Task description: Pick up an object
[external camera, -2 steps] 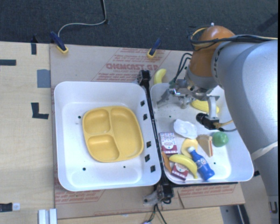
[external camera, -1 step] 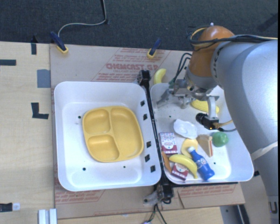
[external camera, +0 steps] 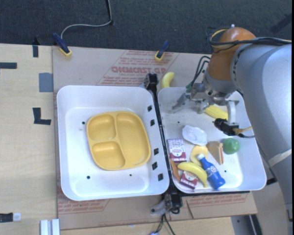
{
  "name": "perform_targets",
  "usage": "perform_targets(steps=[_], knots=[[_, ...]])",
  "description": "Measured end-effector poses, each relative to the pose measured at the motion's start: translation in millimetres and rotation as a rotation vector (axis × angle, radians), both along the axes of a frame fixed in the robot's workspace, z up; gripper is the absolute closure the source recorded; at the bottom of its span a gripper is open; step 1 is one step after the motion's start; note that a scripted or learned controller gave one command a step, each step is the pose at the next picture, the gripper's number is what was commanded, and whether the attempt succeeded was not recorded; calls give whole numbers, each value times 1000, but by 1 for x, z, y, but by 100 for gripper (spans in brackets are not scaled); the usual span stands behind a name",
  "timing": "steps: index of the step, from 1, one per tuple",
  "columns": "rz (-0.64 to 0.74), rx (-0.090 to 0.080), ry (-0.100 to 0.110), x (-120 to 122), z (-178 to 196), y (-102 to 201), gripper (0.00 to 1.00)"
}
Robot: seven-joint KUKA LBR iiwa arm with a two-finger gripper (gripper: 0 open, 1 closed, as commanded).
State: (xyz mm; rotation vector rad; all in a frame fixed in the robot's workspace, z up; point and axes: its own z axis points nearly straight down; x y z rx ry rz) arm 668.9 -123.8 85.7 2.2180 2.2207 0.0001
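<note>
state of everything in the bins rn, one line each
yellow divided plate: flat in the left bin, compartments bare
blue bottle: lying on its side, right bin
banana: lying beside the bottle
red carton: lying flat
green ball: resting by the right wall
corn cob: lying under the arm
gripper: low over the right bin's far end, nothing seen between its fingers

The arm (external camera: pixel 264 82) ran off the picture's right edge and covered the right bin's (external camera: pixel 245 182) far right corner. The gripper (external camera: pixel 198 96) was too small and blurred to read. Near that bin's front wall, a banana (external camera: pixel 192 169) hid part of a red carton (external camera: pixel 187 179), and a blue bottle (external camera: pixel 211 170) overlapped a yellow piece (external camera: pixel 198 153) behind it.
</note>
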Motion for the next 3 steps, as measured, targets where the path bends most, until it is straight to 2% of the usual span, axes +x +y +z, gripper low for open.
perform_targets(steps=[1,2,3], knots=[[-1,-2,-1,0,1,-86,0],[0,-5,-2,1,11,-85,100],[1,2,0,0,148,-15,100]])
